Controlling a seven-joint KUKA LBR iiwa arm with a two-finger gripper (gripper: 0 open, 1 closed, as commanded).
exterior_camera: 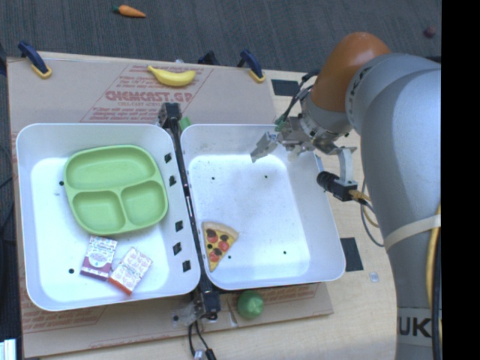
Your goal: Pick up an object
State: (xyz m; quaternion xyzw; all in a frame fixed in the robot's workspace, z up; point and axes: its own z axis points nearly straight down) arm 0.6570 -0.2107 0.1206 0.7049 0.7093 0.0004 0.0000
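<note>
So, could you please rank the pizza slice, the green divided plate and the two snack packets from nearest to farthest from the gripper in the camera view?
Measured from the gripper, at the right bin's upper edge:
1. Pizza slice, in the right bin's lower left corner.
2. Green divided plate, in the left bin's upper part.
3. Snack packets, in the left bin's lower part.

Gripper (264, 147) at right bin's (319, 223) far rim: small, blurred, finger gap unreadable. Arm (397, 148) cut by right edge and bottom edge; lettering on base clipped to "UK". Arm hides bench and bin's far right corner. Print on two packets (116, 265) in left bin (30, 223) too small to read. Cardboard lettering partly covered by banana (172, 74) and clamp (169, 114). Small dark thing (429, 31) at top right: too small to tell. Green ball (250, 304) partly tucked under bin rim.
</note>
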